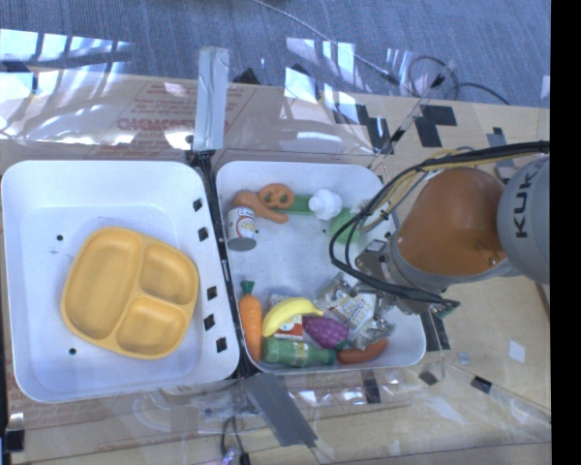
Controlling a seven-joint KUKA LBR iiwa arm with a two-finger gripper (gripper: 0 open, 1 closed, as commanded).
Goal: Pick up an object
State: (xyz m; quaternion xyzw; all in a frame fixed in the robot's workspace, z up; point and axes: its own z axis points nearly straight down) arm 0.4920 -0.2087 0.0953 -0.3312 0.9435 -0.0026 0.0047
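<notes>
Orange-banded arm dips its claw [360,310] among toys right of the banana [289,312]; grip unclear to us, nothing lifted yet.

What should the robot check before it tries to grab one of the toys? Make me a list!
1. Is the gripper over the bin with the toys? Ok: it is low in the right bin, near its front right corner.
2. Are toys close by? Ok: the purple toy, banana and red sausage-shaped toy lie right beside it.
3. Is one toy alone and easy to grab? Not ok: they are piled together with the carrot and green toy.
4. Is it holding something already? Cannot tell.
5. Is the yellow divided plate out of the way? Ok: it is in the left bin.
</notes>
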